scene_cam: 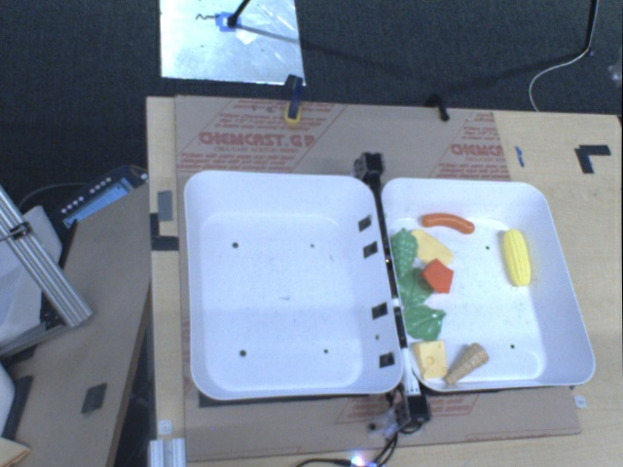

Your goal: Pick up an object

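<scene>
The right bin holds several toy foods. An orange-red sausage lies near its back. A yellow corn cob rests toward its right side. A yellow wedge and a red-orange block sit by green leafy pieces along the bin's left wall. More green leaves lie below them. A yellow cheese piece and a tan cone sit at the front left corner.
The left bin lies beside the right one, with black clips along the shared edge. Both rest on a cardboard sheet on the bench. A metal plate lies beyond the bench at the back.
</scene>
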You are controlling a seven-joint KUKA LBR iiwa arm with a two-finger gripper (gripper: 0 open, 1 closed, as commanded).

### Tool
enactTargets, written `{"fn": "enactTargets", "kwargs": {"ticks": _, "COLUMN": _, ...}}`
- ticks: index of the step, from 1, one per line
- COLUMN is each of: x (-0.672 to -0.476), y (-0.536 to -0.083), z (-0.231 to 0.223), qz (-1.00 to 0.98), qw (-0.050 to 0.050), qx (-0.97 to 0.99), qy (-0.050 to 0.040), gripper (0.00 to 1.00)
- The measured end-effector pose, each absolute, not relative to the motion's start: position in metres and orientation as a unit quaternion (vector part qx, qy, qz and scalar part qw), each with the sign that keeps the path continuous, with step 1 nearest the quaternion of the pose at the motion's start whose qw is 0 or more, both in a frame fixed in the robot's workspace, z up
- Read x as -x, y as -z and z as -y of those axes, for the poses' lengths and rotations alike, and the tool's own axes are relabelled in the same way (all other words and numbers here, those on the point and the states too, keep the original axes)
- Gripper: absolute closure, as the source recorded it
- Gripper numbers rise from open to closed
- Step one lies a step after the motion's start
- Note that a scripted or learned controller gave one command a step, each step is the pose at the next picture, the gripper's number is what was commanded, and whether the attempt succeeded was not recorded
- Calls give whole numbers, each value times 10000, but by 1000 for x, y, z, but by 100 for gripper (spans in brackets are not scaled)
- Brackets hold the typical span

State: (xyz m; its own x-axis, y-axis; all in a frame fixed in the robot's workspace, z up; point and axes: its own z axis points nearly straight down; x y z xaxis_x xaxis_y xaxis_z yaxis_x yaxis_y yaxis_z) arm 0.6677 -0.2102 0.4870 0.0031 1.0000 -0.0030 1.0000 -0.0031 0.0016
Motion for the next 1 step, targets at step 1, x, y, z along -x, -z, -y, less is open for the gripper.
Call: {"fn": "enactTargets", "kwargs": {"ticks": 1, "x": -667, "y": -301, "z": 163, "qz": -7093, "qw": -65, "qx": -7049, "qy": 27, "gripper": 100}}
